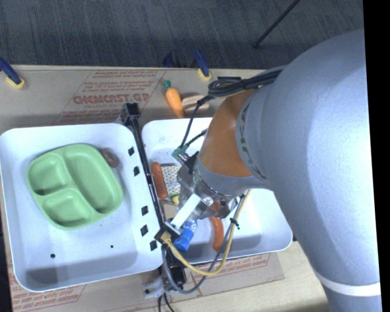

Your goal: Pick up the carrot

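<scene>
A grey KUKA arm with an orange band reaches in from the right and hangs low over the right-hand bin, hiding much of its floor. From where I stand, the gripper sits tucked under the wrist, above the middle of that bin. Whether it is spread or closed, I cannot tell, and nothing can be seen in its grasp.

The carrot, orange with a green top, lies outside both bins. It rests on the cardboard sheet just beyond the far rim of the right-hand bin, well apart from the gripper.

In the right-hand bin, a reddish sausage-shaped piece lies along the left wall. A second orange piece shows near the front wall, and a small blue item lies just beside it.

The left-hand bin holds a green divided plate, with a small brown item touching its far right edge. A black strip runs along the seam between the bins, and blue clamps grip the bench's far edge.
</scene>
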Robot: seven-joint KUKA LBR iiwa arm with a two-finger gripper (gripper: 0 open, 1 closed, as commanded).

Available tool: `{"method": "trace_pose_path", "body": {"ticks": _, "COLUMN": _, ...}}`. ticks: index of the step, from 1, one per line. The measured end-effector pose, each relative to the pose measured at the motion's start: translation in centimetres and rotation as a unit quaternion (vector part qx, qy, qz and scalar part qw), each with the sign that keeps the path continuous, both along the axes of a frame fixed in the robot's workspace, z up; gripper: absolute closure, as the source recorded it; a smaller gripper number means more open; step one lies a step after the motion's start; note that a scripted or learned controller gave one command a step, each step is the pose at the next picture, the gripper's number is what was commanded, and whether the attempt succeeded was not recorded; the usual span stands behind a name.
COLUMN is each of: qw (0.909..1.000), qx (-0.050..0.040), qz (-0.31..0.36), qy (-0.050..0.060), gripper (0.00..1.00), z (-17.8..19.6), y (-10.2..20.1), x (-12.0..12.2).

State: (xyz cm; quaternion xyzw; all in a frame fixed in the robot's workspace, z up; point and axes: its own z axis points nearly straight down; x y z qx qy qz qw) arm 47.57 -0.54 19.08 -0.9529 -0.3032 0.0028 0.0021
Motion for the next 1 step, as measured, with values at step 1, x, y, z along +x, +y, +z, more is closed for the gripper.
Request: {"method": "trace_pose_path", "body": {"ticks": 1, "qw": 1.0, "qx": 0.0009, "qz": 0.002, "qy": 0.002, "gripper": 1.0, "z": 0.98, "y": 0.0, "x": 0.03}}
